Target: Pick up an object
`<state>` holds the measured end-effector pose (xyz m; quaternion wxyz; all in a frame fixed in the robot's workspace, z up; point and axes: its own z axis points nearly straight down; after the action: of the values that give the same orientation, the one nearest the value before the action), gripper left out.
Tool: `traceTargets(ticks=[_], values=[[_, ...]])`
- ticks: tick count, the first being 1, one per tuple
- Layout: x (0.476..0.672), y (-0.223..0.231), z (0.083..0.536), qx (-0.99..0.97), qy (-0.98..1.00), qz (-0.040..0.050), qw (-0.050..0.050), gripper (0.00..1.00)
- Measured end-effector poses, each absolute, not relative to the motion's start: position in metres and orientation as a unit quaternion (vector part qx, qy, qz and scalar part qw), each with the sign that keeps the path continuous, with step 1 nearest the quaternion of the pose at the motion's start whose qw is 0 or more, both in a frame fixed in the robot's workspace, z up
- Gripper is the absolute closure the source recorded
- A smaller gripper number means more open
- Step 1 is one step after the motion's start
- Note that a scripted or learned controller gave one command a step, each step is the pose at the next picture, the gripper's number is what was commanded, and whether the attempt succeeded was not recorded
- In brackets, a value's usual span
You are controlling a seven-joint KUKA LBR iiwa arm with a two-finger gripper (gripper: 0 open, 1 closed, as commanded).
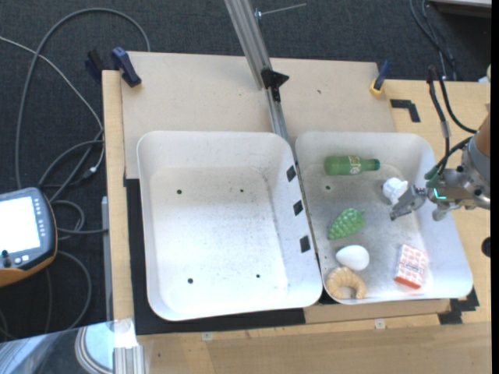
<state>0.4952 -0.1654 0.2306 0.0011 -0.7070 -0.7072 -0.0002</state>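
- The left shallow white plastic bin (156, 209) is seen far to the left of the jaws, well apart from them.
- The right shallow white plastic bin (460, 263) is where the things to pick are kept, and the jaws hang over its right side.
- A curled tan croissant toy (346, 283) is found low and to the left of the jaws, with a small white egg-shaped toy (352, 256) touching its top.
- A bumpy green bunch-of-grapes toy (346, 223) lies to the left of the jaws and a little lower; its long side is tilted.
- A small green plastic bottle (351, 164) lies flat, up and to the left of the jaws. Its long side runs left to right.
- A small crumpled white lump (394, 187) is seen just beside the jaws, a little up and to the left. It is judged to be the nearest thing, so a short move that way is all that would be needed.
- A red and white box (411, 266) lies below the jaws, near but not touching.
- The two-finger gripper (411, 203) is reached in from the right, and nothing is seen held in it. Whether the jaws are wide or narrow cannot be told.
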Motion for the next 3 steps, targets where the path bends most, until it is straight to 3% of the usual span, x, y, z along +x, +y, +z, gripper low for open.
traceTargets(ticks=[2, 3], values=[[0.488, -0.166, 0.126, -0.707, -0.707, 0.0016, 0.005, 0.00], [0.489, -0.166, 0.093, -0.707, -0.707, -0.0013, 0.000, 0.00]])
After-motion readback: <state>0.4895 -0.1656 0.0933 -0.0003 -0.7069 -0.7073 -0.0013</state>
